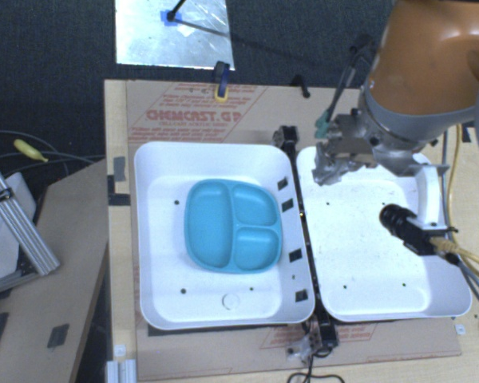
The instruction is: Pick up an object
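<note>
A light blue divided plate with three compartments lies flat in the middle of the left bin. My gripper hangs over the far left corner of the right bin, well to the right of the plate and apart from it. The grey wrist and the orange arm cover the gripper from above. I see nothing between its tips.
A faint small round thing sits near the left bin's front wall. Black clips line the divider between the two bins. The bins rest on a cardboard sheet; a shiny foil square lies beyond it.
</note>
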### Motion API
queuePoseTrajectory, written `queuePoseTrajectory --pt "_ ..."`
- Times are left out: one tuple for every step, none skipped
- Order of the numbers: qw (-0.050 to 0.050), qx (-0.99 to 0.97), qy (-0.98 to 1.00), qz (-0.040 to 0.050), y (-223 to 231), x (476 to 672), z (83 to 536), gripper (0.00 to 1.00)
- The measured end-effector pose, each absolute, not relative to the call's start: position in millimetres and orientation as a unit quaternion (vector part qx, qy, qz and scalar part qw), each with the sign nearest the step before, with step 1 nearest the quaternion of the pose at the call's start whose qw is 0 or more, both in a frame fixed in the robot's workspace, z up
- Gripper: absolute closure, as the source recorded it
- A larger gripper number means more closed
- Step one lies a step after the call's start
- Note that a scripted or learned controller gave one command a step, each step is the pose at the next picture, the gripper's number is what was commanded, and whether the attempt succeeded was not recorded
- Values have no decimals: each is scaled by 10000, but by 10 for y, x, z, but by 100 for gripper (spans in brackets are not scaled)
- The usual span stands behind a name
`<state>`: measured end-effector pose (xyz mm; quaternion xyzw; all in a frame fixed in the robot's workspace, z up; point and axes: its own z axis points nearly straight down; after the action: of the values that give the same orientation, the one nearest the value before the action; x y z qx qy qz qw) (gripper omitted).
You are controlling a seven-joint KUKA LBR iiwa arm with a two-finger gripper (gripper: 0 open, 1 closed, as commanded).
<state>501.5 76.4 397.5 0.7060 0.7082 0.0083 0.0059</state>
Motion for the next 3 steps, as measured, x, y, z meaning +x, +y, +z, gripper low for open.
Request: queuePoseTrajectory --pt "9 7053 7089 12 781 4996 3885 0" --pt "-10 7075 7068 -14 612 4859 3231 0" --pt "-25 7077 7065 -39 467 5143 1761 0"
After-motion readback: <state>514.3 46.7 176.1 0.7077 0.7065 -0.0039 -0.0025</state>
